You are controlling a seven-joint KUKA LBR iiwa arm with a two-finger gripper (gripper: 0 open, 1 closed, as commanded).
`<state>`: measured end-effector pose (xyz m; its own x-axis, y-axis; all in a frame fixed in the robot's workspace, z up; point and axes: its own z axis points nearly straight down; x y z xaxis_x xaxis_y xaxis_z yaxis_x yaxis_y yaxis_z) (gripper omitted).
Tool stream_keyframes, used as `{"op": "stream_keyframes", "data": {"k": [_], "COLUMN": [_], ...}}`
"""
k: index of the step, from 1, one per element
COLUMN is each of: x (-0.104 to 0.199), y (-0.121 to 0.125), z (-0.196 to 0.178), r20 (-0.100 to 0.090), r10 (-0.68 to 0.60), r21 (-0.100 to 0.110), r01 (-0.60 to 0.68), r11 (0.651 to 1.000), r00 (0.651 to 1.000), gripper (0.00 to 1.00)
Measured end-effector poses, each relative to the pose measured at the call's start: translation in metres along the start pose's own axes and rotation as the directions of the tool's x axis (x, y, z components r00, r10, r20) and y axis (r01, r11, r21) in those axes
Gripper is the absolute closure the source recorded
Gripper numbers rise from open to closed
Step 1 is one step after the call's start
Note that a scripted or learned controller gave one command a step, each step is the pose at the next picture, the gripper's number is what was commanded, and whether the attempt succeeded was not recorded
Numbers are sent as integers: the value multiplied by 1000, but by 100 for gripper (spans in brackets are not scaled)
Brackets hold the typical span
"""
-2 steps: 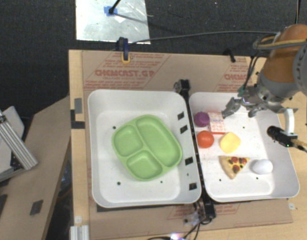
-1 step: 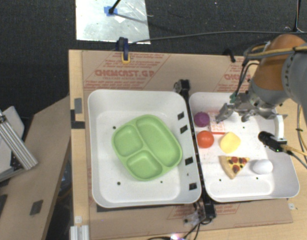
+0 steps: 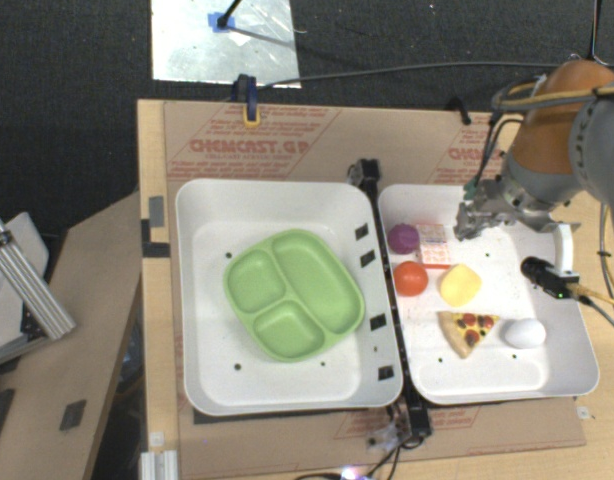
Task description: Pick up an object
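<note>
While the grey arm (image 3: 577, 128) reaches in from the right, its gripper (image 3: 470, 220) hangs over the back part of the right bin (image 3: 572, 368); from where I stand I cannot tell how the tool is set, and nothing shows in its grasp. Below and to its left lie the small things: a purple ball (image 3: 404, 237) near the bin's left wall, a small pink-and-white card (image 3: 431, 234) just beside it, an orange-red ball (image 3: 411, 279) in front of those, and a yellow lemon-like piece (image 3: 460, 284) next to that. Nearer the front sit a toy pizza slice (image 3: 467, 330) and a white egg (image 3: 524, 333). Over in the left bin (image 3: 202, 368) rests a green divided plate (image 3: 292, 293) with three compartments.
</note>
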<state>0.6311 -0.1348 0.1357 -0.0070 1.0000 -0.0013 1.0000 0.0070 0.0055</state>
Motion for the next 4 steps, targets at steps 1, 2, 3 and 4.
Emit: {"op": "stream_keyframes", "data": {"k": [1,2,3,4], "x": [-7,-13,-13,41], "y": [-5,6,7,13], "z": [-50,-108,-117,-104], "r20": [0,1,-1,-2], "r10": [6,2,1,-1], "r21": [0,-3,2,3], "r01": [-6,-2,-1,1], "r11": [1000,1000,1000,1000], "r00": [1000,1000,1000,1000], "gripper": [100,100,100,100]}}
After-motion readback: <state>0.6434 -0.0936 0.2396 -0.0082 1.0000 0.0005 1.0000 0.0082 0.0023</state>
